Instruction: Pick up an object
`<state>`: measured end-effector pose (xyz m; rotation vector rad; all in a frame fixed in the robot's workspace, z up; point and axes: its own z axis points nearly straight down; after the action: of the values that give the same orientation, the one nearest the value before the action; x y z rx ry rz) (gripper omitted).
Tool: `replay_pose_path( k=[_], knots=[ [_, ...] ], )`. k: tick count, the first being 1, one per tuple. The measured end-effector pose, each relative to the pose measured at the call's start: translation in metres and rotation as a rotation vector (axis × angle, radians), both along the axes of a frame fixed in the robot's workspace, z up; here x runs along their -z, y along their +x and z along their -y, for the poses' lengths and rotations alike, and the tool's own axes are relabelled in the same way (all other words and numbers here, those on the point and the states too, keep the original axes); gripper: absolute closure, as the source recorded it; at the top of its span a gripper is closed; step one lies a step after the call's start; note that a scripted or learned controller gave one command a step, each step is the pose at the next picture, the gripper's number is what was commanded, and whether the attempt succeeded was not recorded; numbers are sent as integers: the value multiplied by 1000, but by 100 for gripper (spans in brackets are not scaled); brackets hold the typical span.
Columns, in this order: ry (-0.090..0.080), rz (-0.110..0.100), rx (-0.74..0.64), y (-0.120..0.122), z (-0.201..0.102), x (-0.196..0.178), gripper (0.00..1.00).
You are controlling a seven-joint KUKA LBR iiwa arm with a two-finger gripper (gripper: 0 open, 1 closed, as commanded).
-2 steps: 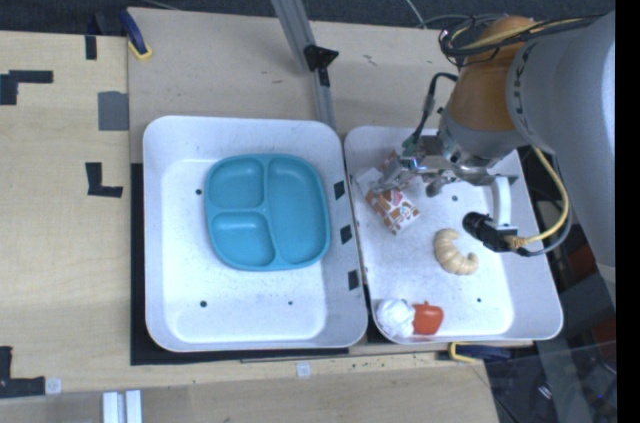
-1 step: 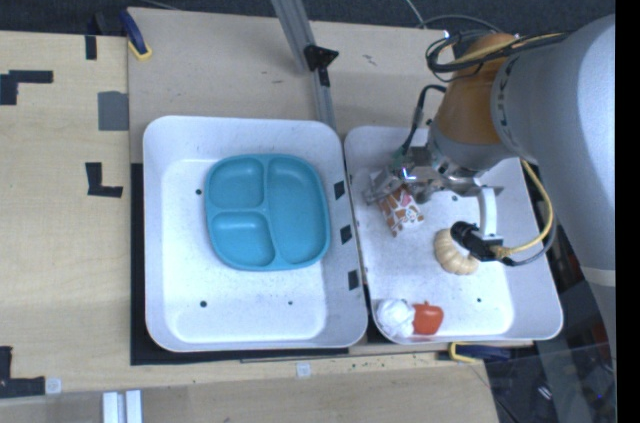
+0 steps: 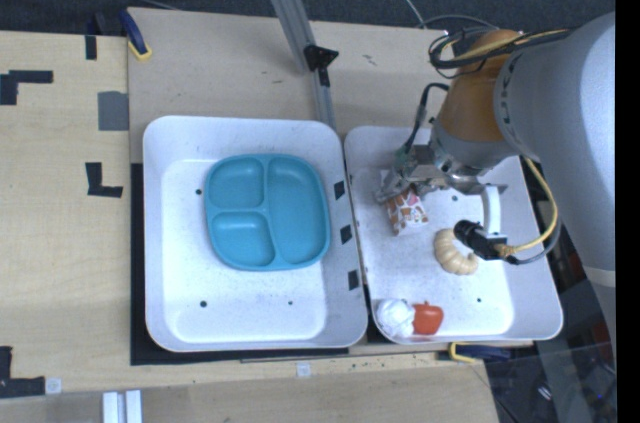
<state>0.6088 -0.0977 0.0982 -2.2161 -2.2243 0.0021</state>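
Two white bins [image 3: 160, 241] on bench, one teal divided plate [image 3: 268, 211] in left bin, gripper [image 3: 400, 191] low in right bin touching one small packet [image 3: 408, 211], finger spread unclear, one croissant [image 3: 456, 253], one white ball [image 3: 396, 314], one red tomato [image 3: 428, 318]

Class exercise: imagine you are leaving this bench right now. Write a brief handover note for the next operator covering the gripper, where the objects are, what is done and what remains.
Gripper: low in the right white bin, at the small red-and-white patterned packet; the view does not settle whether it grips anything.
Right bin also holds: a tan croissant-shaped toy near the middle, and a white ball beside a red-orange tomato-like piece at the near edge.
Left white bin: a turquoise divided plastic plate.
Done: arm brought down to the packet.
Left: confirm a grasp, then lift an object out.
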Motion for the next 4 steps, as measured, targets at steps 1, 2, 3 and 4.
replay_pose_path(
  k=[1,2,3,4],
  knots=[
    [-1,4,3,1,7,-44,100],
    [0,5,2,3,-1,-89,100],
    [-1,7,1,11,-6,-149,100],
    [1,-1,-2,14,-59,-134,100]
  ],
)
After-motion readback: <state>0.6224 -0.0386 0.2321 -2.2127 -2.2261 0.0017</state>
